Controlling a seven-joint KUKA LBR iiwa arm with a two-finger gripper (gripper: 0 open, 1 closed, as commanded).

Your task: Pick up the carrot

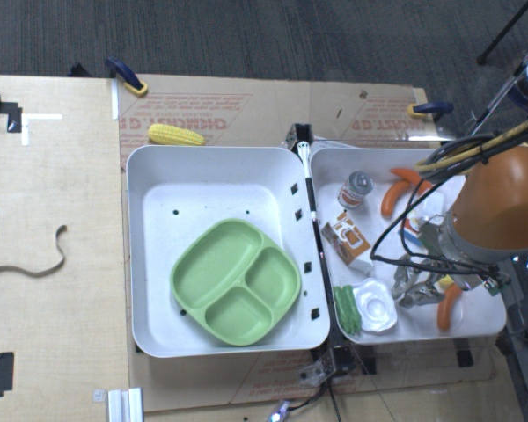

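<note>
You have bright, even overhead light. The white bins point(216, 170) read near-overexposed, with soft shadows along their inner walls. The bench point(53, 174) is sharp; the arm point(502, 200) at right is slightly blurred.

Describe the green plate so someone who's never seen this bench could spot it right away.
Two white bins sit side by side on the bench; look in the left bin. The plate lies flat on its floor toward the near right corner. It is pale green, with three compartments, and is the lone thing in that bin, while the right bin holds many small items.
</note>
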